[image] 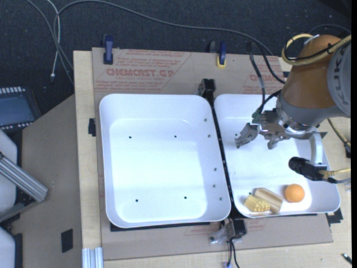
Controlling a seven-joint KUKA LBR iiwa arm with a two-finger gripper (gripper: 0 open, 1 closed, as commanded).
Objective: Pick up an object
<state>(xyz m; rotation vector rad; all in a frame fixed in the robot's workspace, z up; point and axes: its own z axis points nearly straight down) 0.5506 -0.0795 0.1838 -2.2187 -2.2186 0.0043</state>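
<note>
Since the end effector (pixel 258 137) hangs wide, holding nothing, over the right bin (pixel 240 110), you've prob. yet to descend; orange ball (pixel 294 193) & corn (pixel 257 204) lie nearer the front.

Dark carpeted floor (pixel 167 4) surrounds a light wooden bench (pixel 83 149); grey cables (pixel 56 21) trail over it, 2 blue clamps (pixel 107 44) at bench's far edge.

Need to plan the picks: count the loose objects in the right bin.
3: an orange ball, a tan block and a yellow ridged piece, all at the near edge. The arm may hide more.
</note>
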